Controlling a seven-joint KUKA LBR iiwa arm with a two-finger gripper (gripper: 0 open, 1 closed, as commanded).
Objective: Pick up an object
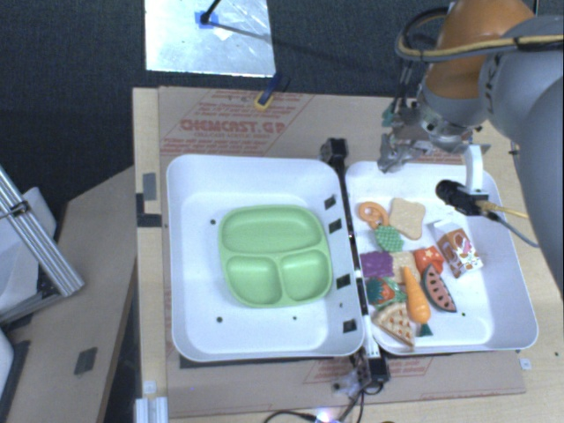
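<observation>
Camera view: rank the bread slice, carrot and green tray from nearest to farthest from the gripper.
Measured from the gripper, above the right bin's far edge:
1. Bread slice, far part of the right bin, just below the gripper.
2. Carrot, lower in the right bin.
3. Green tray, middle of the left bin.

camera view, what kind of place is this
Probably a robotics lab bench set up for grasping trials: a KUKA arm reaching over two white bins, toy food pieces in the right bin and a green divided tray in the left.
</observation>
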